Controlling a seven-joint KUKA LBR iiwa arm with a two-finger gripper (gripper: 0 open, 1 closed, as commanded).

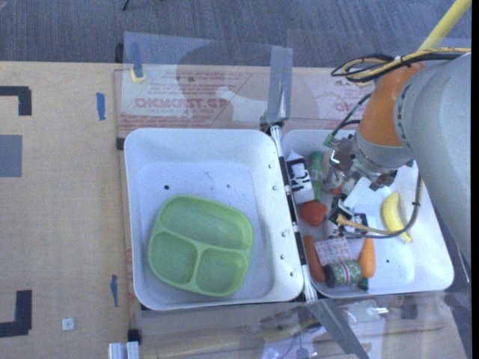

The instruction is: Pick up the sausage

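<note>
Sausage [313, 258]: lies along the left wall of the right bin [434, 271], near its front corner, touching the small can [343, 274]. Pincer [341, 200]: low over the bin's middle, above a red tomato [313, 213]; cannot tell whether clenched or released. Banana [392, 212] and carrot [367, 256] lie to its right. Left bin [150, 152] holds a green divided plate [200, 244].
</note>
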